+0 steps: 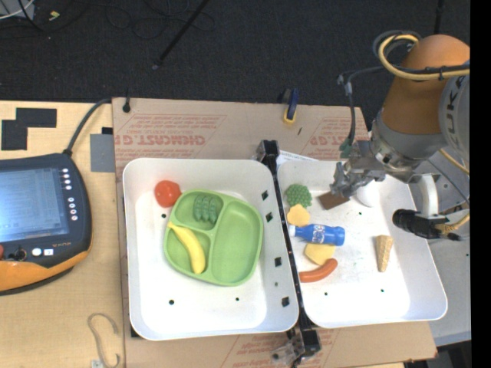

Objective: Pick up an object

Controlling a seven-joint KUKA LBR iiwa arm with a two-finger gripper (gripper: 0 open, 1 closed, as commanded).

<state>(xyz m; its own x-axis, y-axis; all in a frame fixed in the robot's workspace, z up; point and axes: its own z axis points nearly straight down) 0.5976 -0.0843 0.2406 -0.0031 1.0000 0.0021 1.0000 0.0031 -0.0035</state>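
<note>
A grey robot arm with an orange band lowers its claw (347,184) over the far edge of the right bin (414,301), where a small dark brown block (333,200) sits just below its tip. Whether the claw is parted or pinched together cannot be told from this angle, and nothing is plainly seen between it, so the pick appears not yet done; the lift, and probably the grasp itself, are left.

The likeliest target, the brown block, lies near that bin's far left corner, close beside a knobbly green broccoli toy (298,195). Along the left edge of the same bin lie a glossy blue bottle (321,234) with a white label, a smooth yellow wedge (317,253) and a slick orange-red sausage (317,271). A ridged tan cone (383,251) rests well apart, toward the right edge.

In the left bin (146,297), a shiny green divided plate (230,244) holds a curved yellow banana (189,248) and a bumpy green pod (205,207), with a round red tomato (167,193) touching its far rim. Both bins are shallow, white, hard plastic, set on a cardboard-covered bench (192,129).
</note>
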